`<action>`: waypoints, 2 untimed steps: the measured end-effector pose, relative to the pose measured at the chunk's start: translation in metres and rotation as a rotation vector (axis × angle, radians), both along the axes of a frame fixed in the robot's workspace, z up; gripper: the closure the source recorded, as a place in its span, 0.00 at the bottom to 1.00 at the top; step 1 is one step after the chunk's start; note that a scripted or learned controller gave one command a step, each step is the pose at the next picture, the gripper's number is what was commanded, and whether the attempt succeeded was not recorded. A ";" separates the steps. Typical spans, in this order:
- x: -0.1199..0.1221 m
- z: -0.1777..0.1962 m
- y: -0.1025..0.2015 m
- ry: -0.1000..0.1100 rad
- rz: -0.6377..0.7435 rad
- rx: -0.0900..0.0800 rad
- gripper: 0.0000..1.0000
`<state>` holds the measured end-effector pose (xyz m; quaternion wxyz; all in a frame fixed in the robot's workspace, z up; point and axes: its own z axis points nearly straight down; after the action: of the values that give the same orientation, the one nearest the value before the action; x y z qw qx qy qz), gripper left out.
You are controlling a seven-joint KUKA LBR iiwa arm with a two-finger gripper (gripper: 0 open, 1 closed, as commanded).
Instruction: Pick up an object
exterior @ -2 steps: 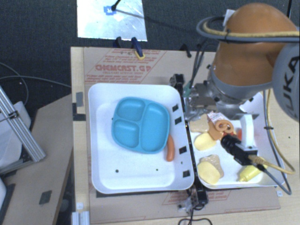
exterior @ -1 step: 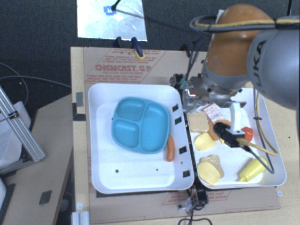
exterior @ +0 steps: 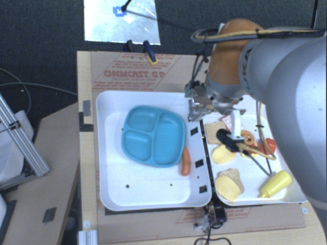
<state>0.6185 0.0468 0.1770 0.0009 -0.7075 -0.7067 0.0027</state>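
Gripper [exterior: 196, 108] sits over the divider between bins, finger state can't tell; orange hot dog [exterior: 185, 162] lies beside blue plate [exterior: 153, 136] in left bin [exterior: 110, 188], floor open below.

2 white bins [exterior: 110, 188]: smooth plastic, slight sheen. Blue sectioned plate [exterior: 153, 136] in the left bin: matt plastic. Orange sausage [exterior: 185, 163] at its 4 o'clock: glossy plastic look. Yellow squeeze bottle [exterior: 275, 184]: smooth plastic. Arm [exterior: 291, 86]: grey, satin-smooth shell; orange band [exterior: 227, 55] glossier. Bench board [exterior: 134, 71] at 12 o'clock: matt brown cardboard with red print. Floor [exterior: 41, 34]: dark, rough carpet. Square sheet [exterior: 121, 13] at 11 o'clock: shiny, foil-like.
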 end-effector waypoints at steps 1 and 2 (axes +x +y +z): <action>-0.058 0.007 0.034 -0.002 0.007 0.004 1.00; 0.016 0.008 -0.065 -0.013 -0.005 -0.003 1.00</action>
<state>0.6340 -0.0187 0.1855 -0.0045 -0.7093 -0.7049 -0.0008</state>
